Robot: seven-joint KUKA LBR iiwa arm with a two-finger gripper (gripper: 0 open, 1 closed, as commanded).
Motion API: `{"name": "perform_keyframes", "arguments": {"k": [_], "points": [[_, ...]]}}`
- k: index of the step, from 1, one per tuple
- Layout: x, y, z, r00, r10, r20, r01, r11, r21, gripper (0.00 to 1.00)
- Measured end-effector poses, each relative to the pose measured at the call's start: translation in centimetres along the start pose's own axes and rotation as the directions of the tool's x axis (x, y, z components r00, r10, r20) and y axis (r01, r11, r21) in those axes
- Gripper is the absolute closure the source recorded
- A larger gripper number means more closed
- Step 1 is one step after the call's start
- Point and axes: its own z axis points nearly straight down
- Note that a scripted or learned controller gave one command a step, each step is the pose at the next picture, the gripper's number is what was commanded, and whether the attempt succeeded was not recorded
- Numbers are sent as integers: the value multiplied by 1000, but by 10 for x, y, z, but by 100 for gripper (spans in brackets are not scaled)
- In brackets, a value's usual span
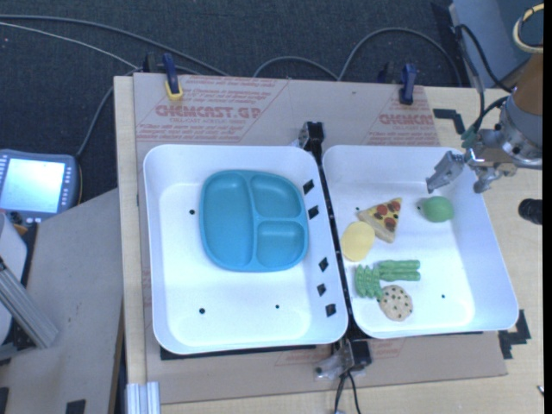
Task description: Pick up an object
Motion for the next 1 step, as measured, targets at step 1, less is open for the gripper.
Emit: {"name": "perform_keyframes", "arguments": {"k": [1], "points": [[1, 3, -9, 1000, -3, 3, 4, 1000, -14, 0]]}}
